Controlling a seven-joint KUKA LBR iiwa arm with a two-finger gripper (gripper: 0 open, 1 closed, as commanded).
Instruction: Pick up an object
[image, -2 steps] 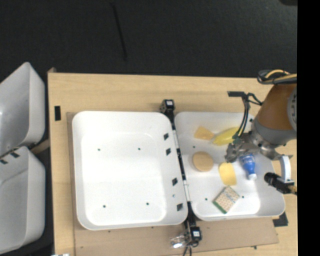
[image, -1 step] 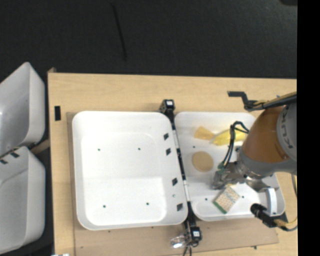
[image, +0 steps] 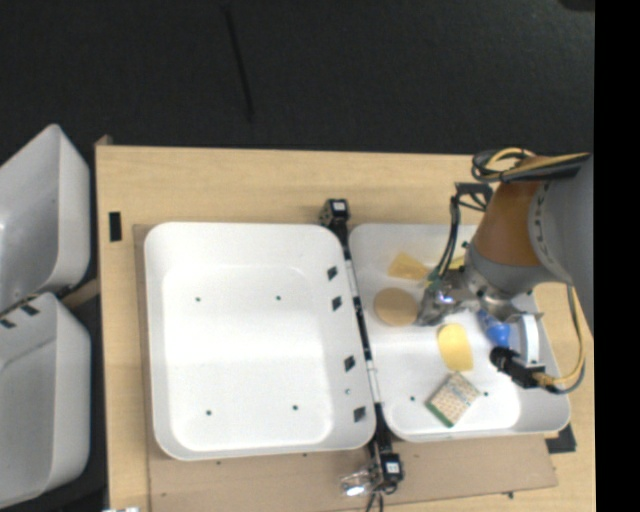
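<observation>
In the camera view the gripper (image: 436, 303) is low in the right bin (image: 400, 415), just beside a tan disc (image: 394, 307) — whether the jaws are apart or together I cannot tell. A yellow block (image: 455, 346) and a wedge (image: 408, 266) lie near. Nothing looks lifted yet — the pick is, I judge, still to do.

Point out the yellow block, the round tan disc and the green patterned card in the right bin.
yellow block (image: 455, 346), camera view, top face.
round tan disc (image: 394, 306), camera view, centre.
green patterned card (image: 452, 399), camera view, middle of its face.
</observation>
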